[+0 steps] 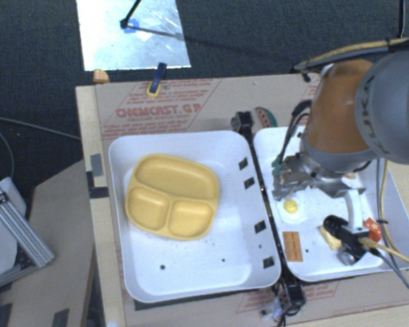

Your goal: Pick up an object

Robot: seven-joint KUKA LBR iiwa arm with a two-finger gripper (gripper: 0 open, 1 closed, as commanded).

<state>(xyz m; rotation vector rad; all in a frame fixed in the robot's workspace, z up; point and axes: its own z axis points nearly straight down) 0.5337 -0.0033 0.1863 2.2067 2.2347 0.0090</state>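
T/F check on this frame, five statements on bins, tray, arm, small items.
1. The yellow divided tray lies in the left bin. True.
2. The arm is over the left bin. False: it hangs over the right bin, with the gripper near that bin's left wall.
3. A small yellow round object lies in the right bin just below the gripper. True.
4. The tray is split into five compartments. False: it shows three, one large and two smaller.
5. An orange rectangular piece lies in the left bin. False: it lies in the right bin, near its lower left corner.
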